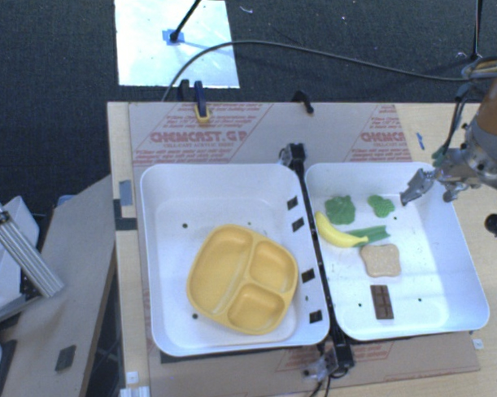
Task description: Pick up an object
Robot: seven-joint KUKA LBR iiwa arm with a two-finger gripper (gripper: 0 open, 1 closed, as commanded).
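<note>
In the right bin lie a yellow banana, two green broccoli pieces, a green bean pod, a slice of toast and a brown chocolate bar. My gripper hangs over the bin's far right corner, to the right of the second broccoli piece. Its two fingers stand spread apart with nothing between them.
The left bin holds a yellow divided plate. A black divider with clips runs between the bins. A cable crosses behind the bench, and a silver sheet lies on the dark floor beyond.
</note>
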